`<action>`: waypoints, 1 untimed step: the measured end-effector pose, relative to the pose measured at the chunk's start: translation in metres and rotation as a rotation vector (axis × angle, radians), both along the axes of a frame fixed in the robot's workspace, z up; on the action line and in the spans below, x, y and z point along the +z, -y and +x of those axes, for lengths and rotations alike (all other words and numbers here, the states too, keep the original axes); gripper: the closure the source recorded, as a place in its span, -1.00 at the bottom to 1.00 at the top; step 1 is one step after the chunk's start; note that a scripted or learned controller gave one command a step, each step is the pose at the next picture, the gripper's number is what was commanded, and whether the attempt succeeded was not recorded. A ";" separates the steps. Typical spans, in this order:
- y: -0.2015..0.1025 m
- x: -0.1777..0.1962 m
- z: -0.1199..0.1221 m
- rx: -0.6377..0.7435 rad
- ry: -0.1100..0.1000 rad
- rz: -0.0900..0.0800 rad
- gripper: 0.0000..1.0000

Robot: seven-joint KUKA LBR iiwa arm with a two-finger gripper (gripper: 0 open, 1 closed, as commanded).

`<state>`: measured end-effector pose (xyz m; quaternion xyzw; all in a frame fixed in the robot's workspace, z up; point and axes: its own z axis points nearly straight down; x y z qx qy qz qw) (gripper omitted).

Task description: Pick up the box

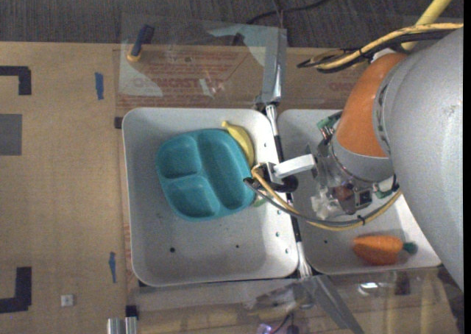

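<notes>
Gripper (333,196) low over the right bin (294,128), under the orange-banded wrist; jaw state cannot be told. No box identifiable, possibly hidden beneath the arm. Risk: a blind close catches nothing, or grabs the toy carrot (377,249) nearby instead.

A teal divided tray (204,175) lies in the left bin (147,251), over a yellow banana (241,136) at its far edge. An orange carrot (379,249) rests in the right bin's (309,128) near corner. The gripper (335,196) hangs above that bin.
</notes>
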<state>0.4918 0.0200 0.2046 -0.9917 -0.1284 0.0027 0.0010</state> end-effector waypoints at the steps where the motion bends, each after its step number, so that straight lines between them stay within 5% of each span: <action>1: 0.102 -0.021 -0.014 0.050 0.000 0.001 1.00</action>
